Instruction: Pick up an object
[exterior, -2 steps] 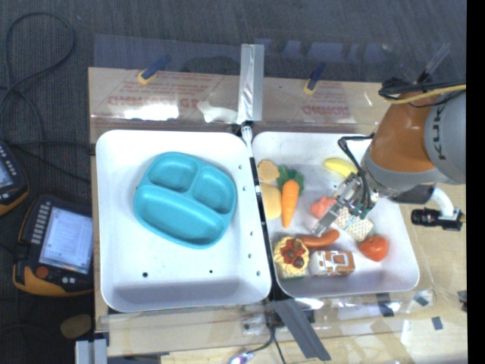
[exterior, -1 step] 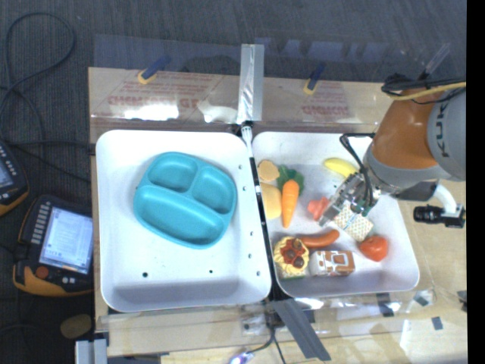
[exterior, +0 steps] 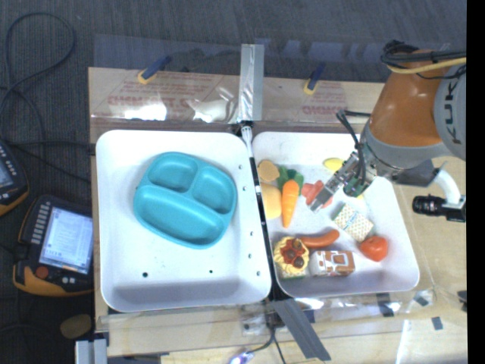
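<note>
Dark carpet is seen around the table (exterior: 102, 78), on which two shallow white bins are set side by side. In the left bin (exterior: 121, 279) a blue divided plate (exterior: 186, 198) is laid. In the right bin (exterior: 402, 268) toy foods are scattered: a carrot (exterior: 289, 200), a sausage (exterior: 320, 240), a pizza slice (exterior: 292, 255), a small printed carton (exterior: 333, 262), a checked packet (exterior: 353, 221), a red tomato-like piece (exterior: 374, 247) and a yellow piece (exterior: 333, 164).

The arm (exterior: 413, 116) is reached in from the right, its orange band above the wrist, the wrist angled down and leftward. The gripper (exterior: 322, 196) is placed low over the upper middle of the right bin, and a small red piece (exterior: 312, 190) is seen at its tips; whether it is gripped cannot be told, nor how wide the jaws stand.

For a sound pick, the jaws would best be centred on that one piece, clear of the carrot just beside it, and closed fully before any lift is made.
</note>
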{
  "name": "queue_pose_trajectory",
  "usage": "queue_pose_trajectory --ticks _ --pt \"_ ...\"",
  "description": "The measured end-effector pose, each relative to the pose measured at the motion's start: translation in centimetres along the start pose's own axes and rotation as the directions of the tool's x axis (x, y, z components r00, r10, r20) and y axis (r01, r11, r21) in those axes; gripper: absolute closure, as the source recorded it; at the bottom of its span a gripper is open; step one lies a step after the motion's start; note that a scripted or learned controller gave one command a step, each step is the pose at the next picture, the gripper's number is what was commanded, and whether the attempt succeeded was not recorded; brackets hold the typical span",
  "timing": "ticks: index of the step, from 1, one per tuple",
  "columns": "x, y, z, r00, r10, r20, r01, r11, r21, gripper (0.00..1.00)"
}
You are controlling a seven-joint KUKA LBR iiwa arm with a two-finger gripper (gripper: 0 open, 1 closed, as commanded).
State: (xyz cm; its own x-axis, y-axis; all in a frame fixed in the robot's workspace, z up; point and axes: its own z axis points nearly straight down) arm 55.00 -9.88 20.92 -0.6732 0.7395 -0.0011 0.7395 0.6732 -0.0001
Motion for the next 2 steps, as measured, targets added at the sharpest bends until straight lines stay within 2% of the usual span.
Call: queue_pose_trajectory --ticks 1,2 --pt "0.9 -8.1 -0.4 0.964 -0.268 -0.001 0.268 0.964 0.001 1.00" --pt "-3.8 -9.7 1.5 0.993 -0.121 0.000 0.121 0.993 0.000 1.00"
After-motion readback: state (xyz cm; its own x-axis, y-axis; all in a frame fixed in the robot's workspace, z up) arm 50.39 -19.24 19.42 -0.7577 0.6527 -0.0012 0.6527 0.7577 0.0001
